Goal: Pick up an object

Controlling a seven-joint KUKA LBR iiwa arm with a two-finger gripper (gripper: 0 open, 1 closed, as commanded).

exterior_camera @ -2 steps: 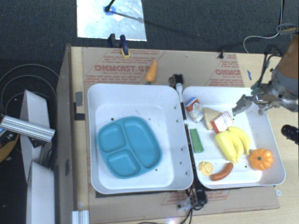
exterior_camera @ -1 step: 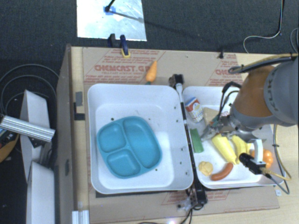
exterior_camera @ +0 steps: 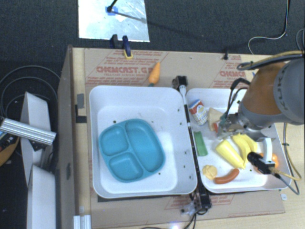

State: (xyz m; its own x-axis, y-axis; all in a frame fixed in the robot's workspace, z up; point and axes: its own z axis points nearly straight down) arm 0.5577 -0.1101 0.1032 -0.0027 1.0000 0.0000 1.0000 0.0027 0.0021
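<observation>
My gripper hangs low over the upper middle of the right bin, under the grey and orange arm. Beside it on the left lie a small red, white and blue carton and a pale wedge. A small red thing shows right at the gripper's left side; I cannot tell if it is touched. Below the gripper lie a yellow banana and a yellow cone-shaped piece. A green stick, a tan lump and a reddish sausage lie along the bin's left and front.
The left bin holds a blue divided plate. An orange carrot lies on the cardboard behind the bins. An orange piece and a white piece sit at the right bin's right side.
</observation>
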